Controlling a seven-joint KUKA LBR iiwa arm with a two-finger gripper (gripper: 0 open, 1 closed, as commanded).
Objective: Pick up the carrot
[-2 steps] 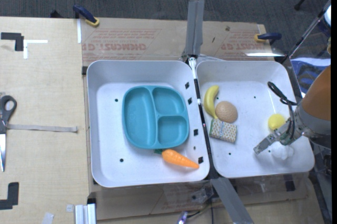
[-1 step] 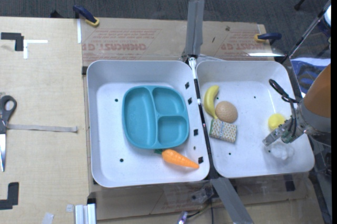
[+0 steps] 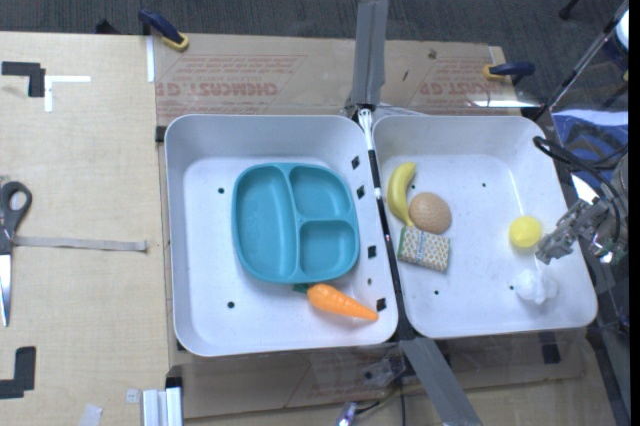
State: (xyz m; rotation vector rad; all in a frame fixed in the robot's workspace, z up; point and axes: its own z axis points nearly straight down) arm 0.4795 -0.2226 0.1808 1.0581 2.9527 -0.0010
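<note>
1. The only writing I can read is red print on the cardboard sheet point(image 3: 300, 74) under the bins, upside down from my view; the left part looks like "CHEMICAL GUYS", but the right part is too broken up to make out
2. The carrot point(image 3: 342, 303) lies in the left bin point(image 3: 190, 214), near its front wall towards the right corner, its tip pointing right and its thick end just beside the front edge of the teal divided plate point(image 3: 296, 221)
3. The gripper point(image 3: 562, 236) sits over the right edge of the right bin point(image 3: 480, 314), well apart from the carrot; I cannot tell how its fingers are set, as they blur into cables there
4. In the right bin I see a banana point(image 3: 400, 190), a brown egg-shaped thing point(image 3: 430, 212) touching it, and a sponge point(image 3: 425, 249) just in front of that
5. A yellow ball point(image 3: 525, 232) lies near the gripper, with a small white object point(image 3: 533, 287) in front of it
6. Between gripper and carrot stand the bins' meeting walls, and the sponge group lies roughly in line
7. On the counter point(image 3: 80, 174) to the left lie scissors point(image 3: 10, 234), and blue-and-yellow clamps point(image 3: 163, 29) grip the cardboard's far edge
</note>
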